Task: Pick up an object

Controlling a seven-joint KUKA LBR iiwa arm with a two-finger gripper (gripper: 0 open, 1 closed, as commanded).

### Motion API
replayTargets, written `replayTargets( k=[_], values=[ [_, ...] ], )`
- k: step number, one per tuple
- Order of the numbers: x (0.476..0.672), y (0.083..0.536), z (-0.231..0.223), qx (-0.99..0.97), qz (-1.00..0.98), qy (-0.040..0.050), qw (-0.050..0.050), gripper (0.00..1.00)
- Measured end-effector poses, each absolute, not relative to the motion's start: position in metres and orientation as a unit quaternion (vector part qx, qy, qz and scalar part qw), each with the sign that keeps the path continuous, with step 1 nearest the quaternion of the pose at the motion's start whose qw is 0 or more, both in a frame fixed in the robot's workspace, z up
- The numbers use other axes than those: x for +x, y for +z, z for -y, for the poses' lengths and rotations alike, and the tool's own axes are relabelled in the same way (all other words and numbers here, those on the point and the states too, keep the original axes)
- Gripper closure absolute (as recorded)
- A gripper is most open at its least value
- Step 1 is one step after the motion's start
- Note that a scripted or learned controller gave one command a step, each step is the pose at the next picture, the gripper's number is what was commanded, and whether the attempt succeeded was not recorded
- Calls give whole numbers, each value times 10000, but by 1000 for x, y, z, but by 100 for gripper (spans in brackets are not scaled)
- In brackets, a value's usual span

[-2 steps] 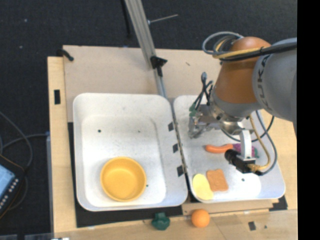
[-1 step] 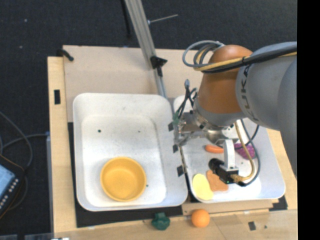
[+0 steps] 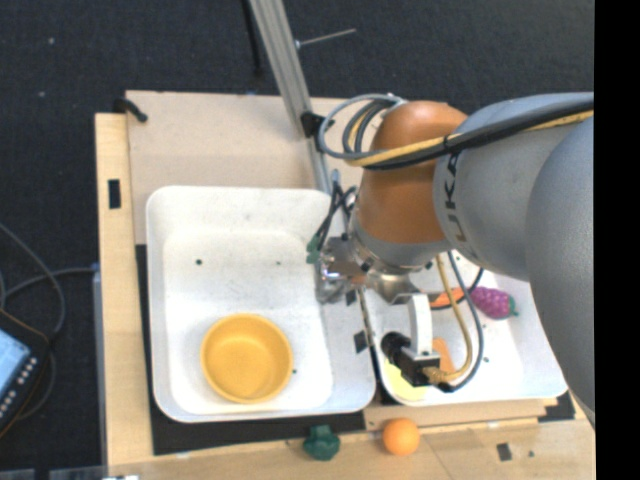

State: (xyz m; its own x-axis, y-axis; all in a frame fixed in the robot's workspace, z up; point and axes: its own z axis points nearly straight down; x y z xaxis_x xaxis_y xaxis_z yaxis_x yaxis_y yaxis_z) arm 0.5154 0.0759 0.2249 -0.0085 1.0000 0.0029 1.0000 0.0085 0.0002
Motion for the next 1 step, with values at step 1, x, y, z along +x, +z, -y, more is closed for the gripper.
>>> replayTargets(
  k=[1],
  values=[
    [516, 225, -72, -7069, 7073, -9, 1, 0]
  ],
)
